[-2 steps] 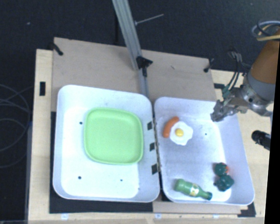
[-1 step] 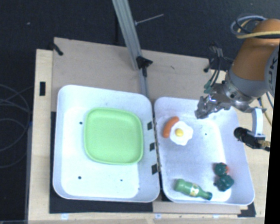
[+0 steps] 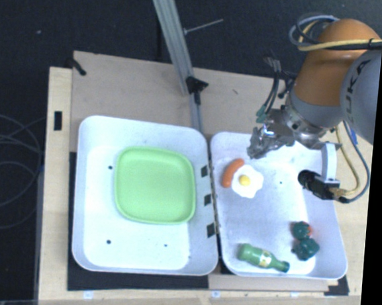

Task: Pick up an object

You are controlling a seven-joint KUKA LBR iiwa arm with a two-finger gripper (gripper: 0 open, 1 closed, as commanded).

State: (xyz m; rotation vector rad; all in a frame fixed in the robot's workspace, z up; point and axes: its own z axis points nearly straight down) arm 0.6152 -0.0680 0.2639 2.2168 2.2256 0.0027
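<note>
In the right bin [image 3: 276, 209] lie a fried egg toy [image 3: 247, 181], an orange sausage [image 3: 228, 172] touching its left side, a green bottle [image 3: 262, 257] near the front, and a teal toy [image 3: 304, 241] with a red spot at the right. My gripper [image 3: 258, 148] hangs over the bin's back left part, just above and behind the egg, apart from it. Nothing shows between its fingertips.
The left bin [image 3: 94, 193] holds a light green square plate [image 3: 155, 185]. A grey metal pole [image 3: 176, 38] slants down to the bench behind the bins. Black cables and a black fitting [image 3: 316, 183] hang off the arm over the right bin.
</note>
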